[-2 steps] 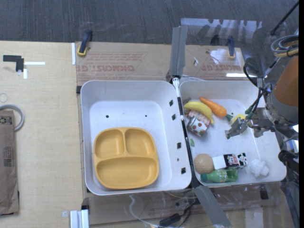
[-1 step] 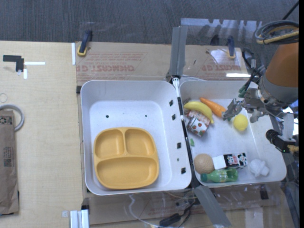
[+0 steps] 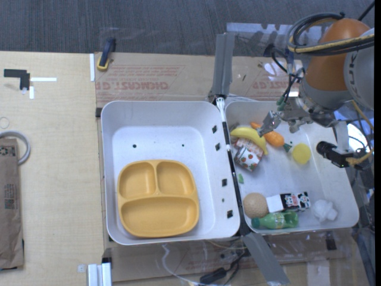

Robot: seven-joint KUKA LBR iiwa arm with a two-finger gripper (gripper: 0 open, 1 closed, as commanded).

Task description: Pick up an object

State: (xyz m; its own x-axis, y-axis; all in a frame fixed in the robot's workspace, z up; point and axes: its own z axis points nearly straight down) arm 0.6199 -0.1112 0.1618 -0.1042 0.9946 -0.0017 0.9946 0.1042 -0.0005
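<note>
The right bin (image 3: 324,180) holds a yellow banana (image 3: 249,136), an orange fruit (image 3: 274,139), a yellow lemon (image 3: 302,154), a red and white patterned pack (image 3: 248,156), a brown round fruit (image 3: 256,205), a black and white carton (image 3: 289,202), a green bottle (image 3: 275,221) and a white crumpled item (image 3: 324,209). My gripper (image 3: 271,123) hangs low over the bin's back part, just above the orange fruit and to the right of the banana. Nothing visibly sits in it.
A yellow divided plate (image 3: 158,196) lies in the left bin (image 3: 119,121). The divider wall (image 3: 225,142) between the bins runs just left of the banana. Black cables (image 3: 297,34) loop beside the arm. A brown paper bag (image 3: 9,201) lies at the far left.
</note>
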